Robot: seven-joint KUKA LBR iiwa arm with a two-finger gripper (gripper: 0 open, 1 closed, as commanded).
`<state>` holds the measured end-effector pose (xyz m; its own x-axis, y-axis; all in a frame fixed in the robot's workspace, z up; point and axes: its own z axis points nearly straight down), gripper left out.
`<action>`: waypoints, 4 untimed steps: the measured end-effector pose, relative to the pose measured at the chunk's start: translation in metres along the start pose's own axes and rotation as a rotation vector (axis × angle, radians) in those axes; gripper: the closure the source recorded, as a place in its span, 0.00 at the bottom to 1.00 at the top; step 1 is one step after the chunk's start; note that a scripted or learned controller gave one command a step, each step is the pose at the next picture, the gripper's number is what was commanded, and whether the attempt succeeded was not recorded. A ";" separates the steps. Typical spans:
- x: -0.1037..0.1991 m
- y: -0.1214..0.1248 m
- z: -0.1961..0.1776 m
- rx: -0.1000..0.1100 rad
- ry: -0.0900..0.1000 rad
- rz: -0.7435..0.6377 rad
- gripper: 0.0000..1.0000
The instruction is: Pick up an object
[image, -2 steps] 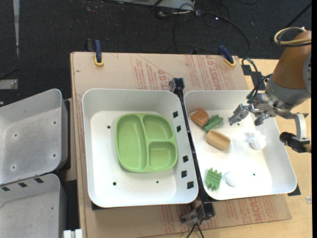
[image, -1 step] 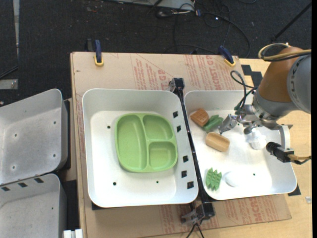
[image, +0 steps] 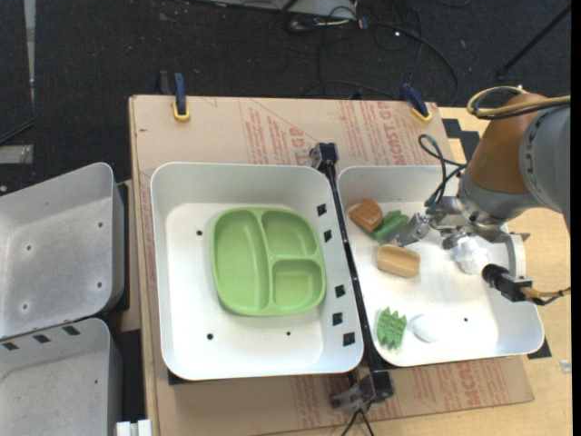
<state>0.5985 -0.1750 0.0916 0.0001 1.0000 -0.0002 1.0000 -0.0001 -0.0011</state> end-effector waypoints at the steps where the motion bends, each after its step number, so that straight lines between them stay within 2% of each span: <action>1: 0.000 0.001 -0.011 -0.003 -0.001 0.000 1.00; 3: 0.014 0.016 -0.110 -0.005 -0.001 -0.004 1.00; 4: 0.013 0.017 -0.128 -0.005 -0.001 -0.003 1.00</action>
